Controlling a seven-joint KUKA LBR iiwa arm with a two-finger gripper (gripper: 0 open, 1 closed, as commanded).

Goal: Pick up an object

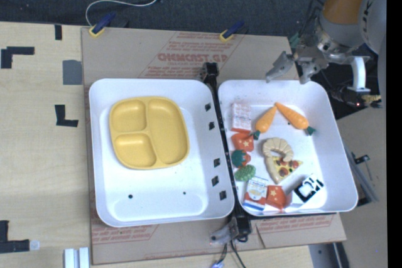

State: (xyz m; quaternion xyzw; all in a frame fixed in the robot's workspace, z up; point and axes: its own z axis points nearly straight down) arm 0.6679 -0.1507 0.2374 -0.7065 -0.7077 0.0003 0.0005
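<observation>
A: Where's the gripper [291,67]?
B: Above the top edge of the right bin [333,135], fingers spread, nothing between them.
A: Nearest pickable?
B: Two toy carrots [293,115] in the bin's upper middle, just below the gripper and apart from it. Pizza slice [279,159] lies lower, well clear. Yellow divided plate [149,132] sits in the left bin [107,198].

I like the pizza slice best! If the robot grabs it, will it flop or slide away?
Probably no flop: the pizza slice looks like a moulded toy, so likely stiff and light. It lies flat on the smooth right bin, so a nudge may slide it. Its low, flat shape could be hard for the gripper to pinch.
</observation>
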